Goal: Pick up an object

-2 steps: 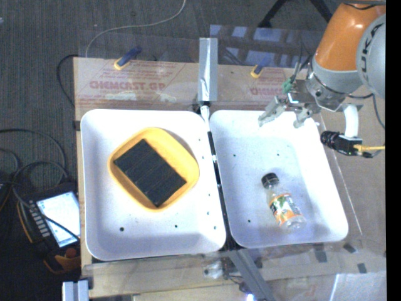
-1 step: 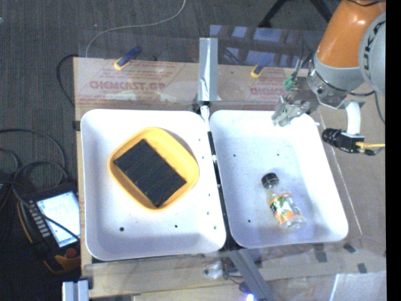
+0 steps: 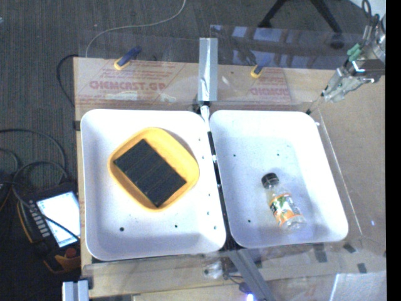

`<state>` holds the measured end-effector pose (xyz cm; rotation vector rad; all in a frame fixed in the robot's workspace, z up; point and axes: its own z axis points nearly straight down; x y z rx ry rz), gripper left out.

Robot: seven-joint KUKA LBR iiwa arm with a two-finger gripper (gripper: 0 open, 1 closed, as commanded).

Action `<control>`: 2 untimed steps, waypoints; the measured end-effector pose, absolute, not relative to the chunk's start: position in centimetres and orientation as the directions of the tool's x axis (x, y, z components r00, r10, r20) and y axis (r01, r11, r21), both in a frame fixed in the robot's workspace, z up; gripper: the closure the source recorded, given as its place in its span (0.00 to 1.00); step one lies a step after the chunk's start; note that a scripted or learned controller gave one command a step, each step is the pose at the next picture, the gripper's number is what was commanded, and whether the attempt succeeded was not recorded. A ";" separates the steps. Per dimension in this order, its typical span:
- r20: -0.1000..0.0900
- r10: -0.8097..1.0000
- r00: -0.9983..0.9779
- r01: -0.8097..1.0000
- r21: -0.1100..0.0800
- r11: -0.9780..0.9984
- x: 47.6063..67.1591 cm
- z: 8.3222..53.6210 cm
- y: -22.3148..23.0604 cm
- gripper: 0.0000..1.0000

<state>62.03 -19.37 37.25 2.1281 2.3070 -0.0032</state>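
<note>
Bench with two white bins. Left bin (image 3: 100, 231): a yellow dish (image 3: 182, 149) holding a dark ridged square (image 3: 150, 173). Right bin (image 3: 250, 224): a small clear bottle (image 3: 283, 205) with a black cap lies on its side, right of centre. Gripper (image 3: 341, 86), upper right, hangs outside the bins, well apart from the bottle.

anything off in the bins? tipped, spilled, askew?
Small clear plastic bottle with a black cap lies on its side in the right white bin, cap toward the far-left; no spill visible. In the left white bin, the yellow dish holding a dark ribbed square sits rotated against the bin edges. Nothing looks damaged.
</note>
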 end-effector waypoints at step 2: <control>-0.001 0.998 -0.055 0.998 -0.002 0.055 62.9 16.8 -17.1 0.00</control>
